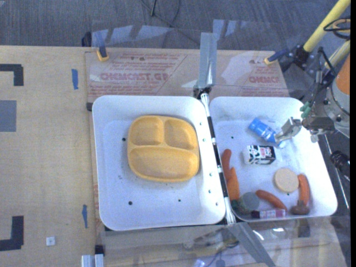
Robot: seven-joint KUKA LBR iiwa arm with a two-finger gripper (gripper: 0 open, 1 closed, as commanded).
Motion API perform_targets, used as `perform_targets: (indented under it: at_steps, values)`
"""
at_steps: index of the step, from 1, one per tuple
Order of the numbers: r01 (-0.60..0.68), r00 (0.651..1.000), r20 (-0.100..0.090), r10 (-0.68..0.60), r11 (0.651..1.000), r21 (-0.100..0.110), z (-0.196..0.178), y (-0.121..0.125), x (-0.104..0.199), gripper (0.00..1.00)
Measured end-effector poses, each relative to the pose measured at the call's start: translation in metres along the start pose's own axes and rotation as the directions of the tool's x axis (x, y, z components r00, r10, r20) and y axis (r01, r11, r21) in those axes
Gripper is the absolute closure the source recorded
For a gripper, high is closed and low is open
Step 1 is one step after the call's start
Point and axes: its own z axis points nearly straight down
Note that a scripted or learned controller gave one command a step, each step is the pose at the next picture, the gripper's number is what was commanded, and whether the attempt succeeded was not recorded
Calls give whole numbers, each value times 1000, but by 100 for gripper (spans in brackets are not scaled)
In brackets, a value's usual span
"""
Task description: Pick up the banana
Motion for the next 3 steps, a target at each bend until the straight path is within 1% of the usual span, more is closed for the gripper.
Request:
perform_targets:
  at_steps: [1, 2, 3]
  values:
    - [-155, 988, 0, 155, 988, 2, 100, -45, 19, 0]
    - [-329, 944, 1, 329, 944, 0, -79, -26, -10, 0]
    - [210, 978, -1, -210, 978, 1, 0, -44, 69, 0]
